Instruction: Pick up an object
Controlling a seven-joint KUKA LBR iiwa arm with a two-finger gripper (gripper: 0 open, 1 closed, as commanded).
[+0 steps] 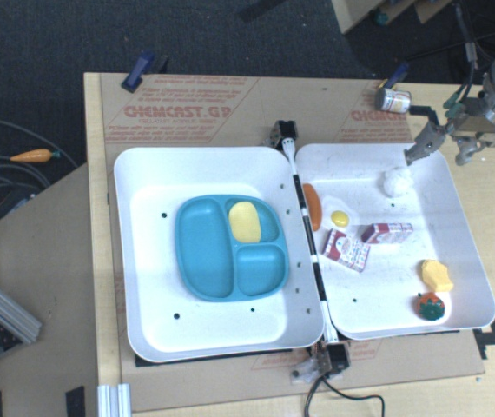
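While the gripper point(445, 142) hangs spread and unladen over the right bin's point(456, 200) far rim, a white ball point(396, 182) lies just beside its lower finger. Bare floor separates that ball from 2 cartons point(365, 241) mid-bin.

I see a light brown cardboard sheet point(187, 111) with red print under the bins, a blue clamp point(139, 72) at its eleven o'clock corner, and an orange carrot-shaped toy point(32, 155) on dark carpet point(30, 50) at nine o'clock.
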